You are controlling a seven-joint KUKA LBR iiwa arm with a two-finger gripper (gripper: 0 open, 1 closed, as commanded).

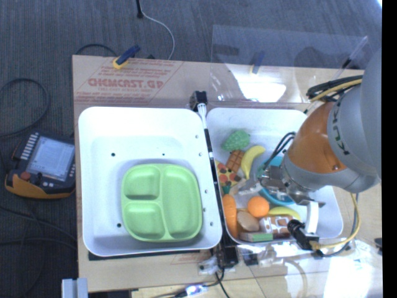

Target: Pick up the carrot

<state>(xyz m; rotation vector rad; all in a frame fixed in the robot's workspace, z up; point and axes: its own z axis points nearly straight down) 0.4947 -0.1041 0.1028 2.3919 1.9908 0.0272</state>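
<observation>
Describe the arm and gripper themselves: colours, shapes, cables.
The arm is a bulky rounded grey body with a broad orange band above the wrist. Black and yellow cables loop along it, near its top and its lower end. The gripper is dull grey metal.

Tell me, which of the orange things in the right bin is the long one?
The carrot, lying along that bin's left wall. The orange fruit beside it is round.

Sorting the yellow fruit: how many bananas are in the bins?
2, both in the right bin. One banana lies near its middle, beside the green broccoli. The other lies near the front, right of the orange. The arm may hide more.
</observation>
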